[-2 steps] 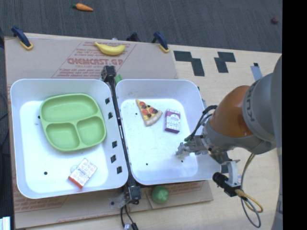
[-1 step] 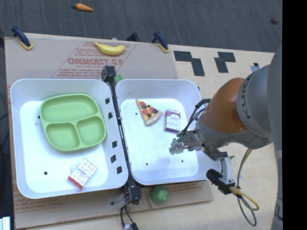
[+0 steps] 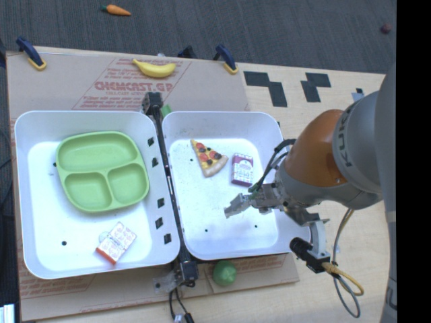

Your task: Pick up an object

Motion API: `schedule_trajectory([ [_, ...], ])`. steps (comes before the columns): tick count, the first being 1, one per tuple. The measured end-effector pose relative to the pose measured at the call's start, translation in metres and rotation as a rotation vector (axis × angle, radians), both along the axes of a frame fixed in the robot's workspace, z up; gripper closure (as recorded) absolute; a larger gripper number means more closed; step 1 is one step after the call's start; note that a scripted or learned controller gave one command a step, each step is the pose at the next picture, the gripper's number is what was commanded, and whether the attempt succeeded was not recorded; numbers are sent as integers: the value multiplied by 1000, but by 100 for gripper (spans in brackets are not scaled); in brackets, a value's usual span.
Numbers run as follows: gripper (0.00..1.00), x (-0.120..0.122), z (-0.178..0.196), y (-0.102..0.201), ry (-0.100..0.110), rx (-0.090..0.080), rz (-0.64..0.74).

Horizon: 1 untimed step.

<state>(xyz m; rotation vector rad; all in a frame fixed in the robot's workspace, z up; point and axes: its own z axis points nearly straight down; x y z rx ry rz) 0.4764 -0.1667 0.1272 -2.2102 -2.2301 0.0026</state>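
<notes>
The arm [image 3: 337, 160] reaches in from the right, and its gripper [image 3: 237, 206] hangs low over the right bin [image 3: 269, 244], near the middle of the bin floor. I cannot tell if the fingers are spread or pressed together (they are small and blurred here), and nothing shows between them.

In the right bin there are two things to pick. A toy pizza slice [image 3: 208, 157] lies in the far part, left of the gripper. A small purple packet [image 3: 242, 169] lies just beside the slice on its right, apart from the gripper and a little farther. The floor under the gripper is bare.

The left bin [image 3: 27, 247] holds a green divided plate [image 3: 102, 170] in its far half and a small red and white box [image 3: 116, 241] near its near edge.

Outside the bins, a banana [image 3: 155, 66] lies on the cardboard [image 3: 202, 86] at the far side. A green ball [image 3: 225, 272] sits at the near side, just beside the right bin. A carrot [image 3: 118, 9] lies on the floor, well apart.
</notes>
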Motion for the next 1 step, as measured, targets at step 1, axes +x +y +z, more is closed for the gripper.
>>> schedule_trajectory([
  [1,0,102,-36,-29,-1,1,-5],
])
